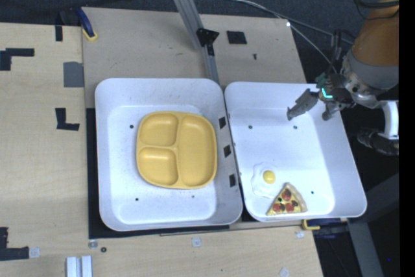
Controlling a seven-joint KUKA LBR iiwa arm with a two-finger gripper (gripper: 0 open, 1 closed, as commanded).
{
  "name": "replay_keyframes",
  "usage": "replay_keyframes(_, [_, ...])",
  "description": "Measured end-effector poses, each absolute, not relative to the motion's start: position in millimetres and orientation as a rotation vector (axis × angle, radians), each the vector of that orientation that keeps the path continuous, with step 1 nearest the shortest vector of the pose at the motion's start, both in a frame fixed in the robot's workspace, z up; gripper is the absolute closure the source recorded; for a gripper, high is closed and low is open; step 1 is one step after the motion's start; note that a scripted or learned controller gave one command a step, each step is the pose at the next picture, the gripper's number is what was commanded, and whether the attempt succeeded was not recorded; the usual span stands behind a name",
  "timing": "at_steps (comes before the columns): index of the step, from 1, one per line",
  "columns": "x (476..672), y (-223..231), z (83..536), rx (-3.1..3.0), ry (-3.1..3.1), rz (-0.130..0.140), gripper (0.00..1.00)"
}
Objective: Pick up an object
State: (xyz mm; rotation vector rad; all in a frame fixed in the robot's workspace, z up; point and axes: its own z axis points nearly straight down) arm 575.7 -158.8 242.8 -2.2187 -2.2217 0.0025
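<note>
A yellow divided plate [176,150] lies in the middle of the left bin [117,100]. In the right bin [337,159], near its front edge, sit a toy fried egg [264,178] and a toy pizza slice [286,200], side by side and close together. My gripper [314,107] hangs over the far right part of the right bin, well above and behind the egg and pizza. Its two dark fingers [299,104] are spread apart with nothing between them.
A slanted metal post [188,3] rises behind the gap between the bins. Cables trail over the dark floor at the back. The arm's orange band [379,39] stands beyond the right bin's far right corner.
</note>
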Motion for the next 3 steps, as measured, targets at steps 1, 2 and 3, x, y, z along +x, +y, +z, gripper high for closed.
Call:
replay_keyframes(1, [575.9,-159,243,-2.219,-2.222,0.002,0.0])
replay_keyframes(2, [568.7,-155,197,-2.217,-2.22,0.006,0.0])
replay_keyframes(3, [567.0,-160,134,-2.218,-2.218,0.007,0.0])
